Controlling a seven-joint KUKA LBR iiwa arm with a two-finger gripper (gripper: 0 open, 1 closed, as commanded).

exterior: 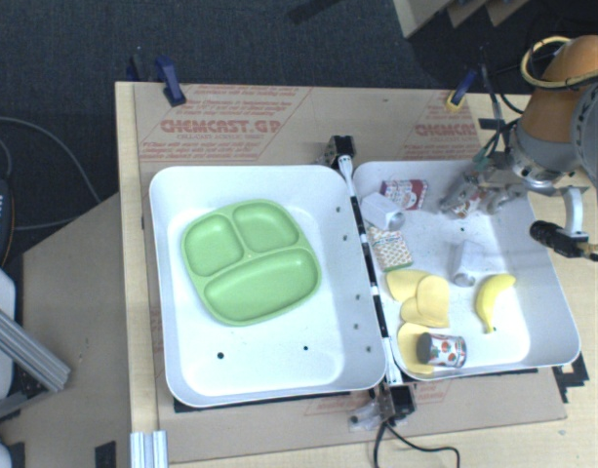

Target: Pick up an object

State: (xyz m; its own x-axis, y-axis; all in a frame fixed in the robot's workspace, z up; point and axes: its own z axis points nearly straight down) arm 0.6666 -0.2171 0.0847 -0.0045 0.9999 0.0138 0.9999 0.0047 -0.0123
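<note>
No object is yet singled out; the candidates all lie in the right bin [547,344]. Nearest the gripper [471,199] is a small grey cylinder [460,262], lying on the bin floor to its near side with its long axis running roughly near-to-far. A yellow banana [493,299] lies nearer still and slightly right, curved, its length also near-to-far. Leftward sit a red-and-white package [406,194] at the far edge, a patterned packet [393,251], pale yellow pieces [422,298], and a small can [445,350] on its side at the near edge. The gripper hangs over the far part of the right bin, close above the floor, with nothing seen between its fingers; whether they stand apart or together cannot be told. The arm [557,115] enters from the far right, wrist bent downward. The left bin [177,359] holds a green divided plate [250,260], well apart from the gripper.
</note>
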